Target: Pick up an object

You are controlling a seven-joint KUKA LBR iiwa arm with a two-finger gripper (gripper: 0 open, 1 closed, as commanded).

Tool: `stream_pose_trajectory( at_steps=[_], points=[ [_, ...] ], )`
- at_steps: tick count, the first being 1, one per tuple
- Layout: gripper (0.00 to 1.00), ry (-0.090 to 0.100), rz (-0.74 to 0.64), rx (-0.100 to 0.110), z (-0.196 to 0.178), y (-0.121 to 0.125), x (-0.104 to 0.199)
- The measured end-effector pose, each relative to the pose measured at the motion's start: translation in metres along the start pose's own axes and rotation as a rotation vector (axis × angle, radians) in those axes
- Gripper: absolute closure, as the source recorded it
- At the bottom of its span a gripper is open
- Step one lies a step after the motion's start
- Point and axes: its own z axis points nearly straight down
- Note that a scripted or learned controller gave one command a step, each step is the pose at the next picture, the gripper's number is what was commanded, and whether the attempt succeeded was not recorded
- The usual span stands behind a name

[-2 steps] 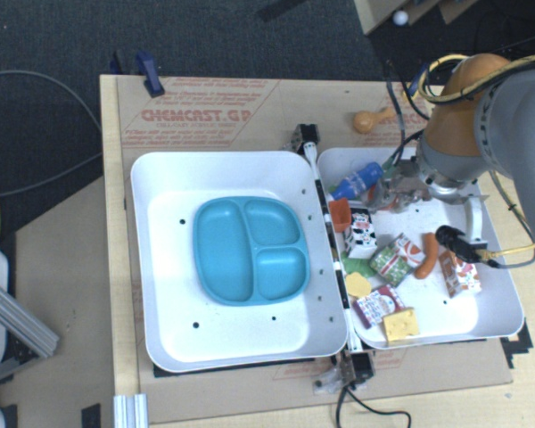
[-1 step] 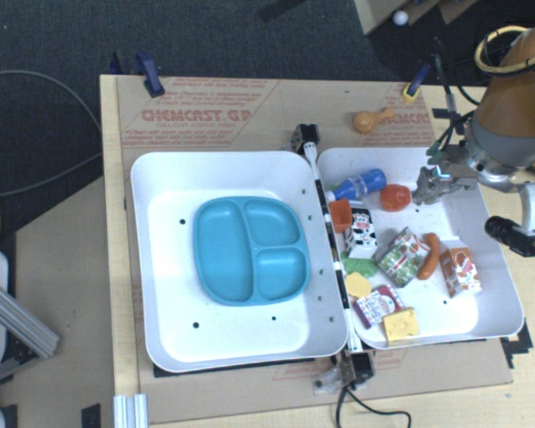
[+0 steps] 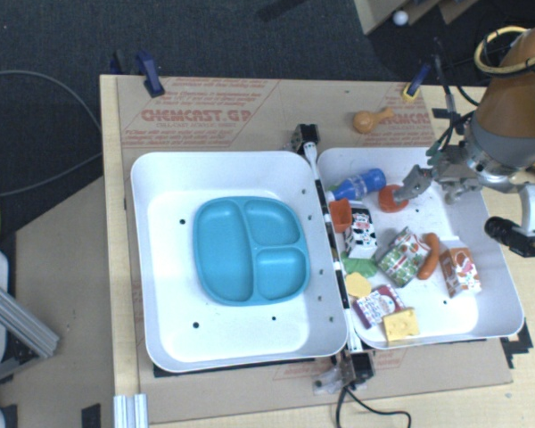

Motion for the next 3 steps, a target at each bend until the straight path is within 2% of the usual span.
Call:
stream_pose_trajectory(
  at_steps=[1,2,3],
  points=[
    [0.00,0.001,0.000,0.002,0.096,-0.019,0.012],
    [0.00,0.001,0.001,0.002,0.096,-0.055,0.028],
    [0.00,0.001,-0.001,0.002,0.096,-0.076,0.055]
  ],
)
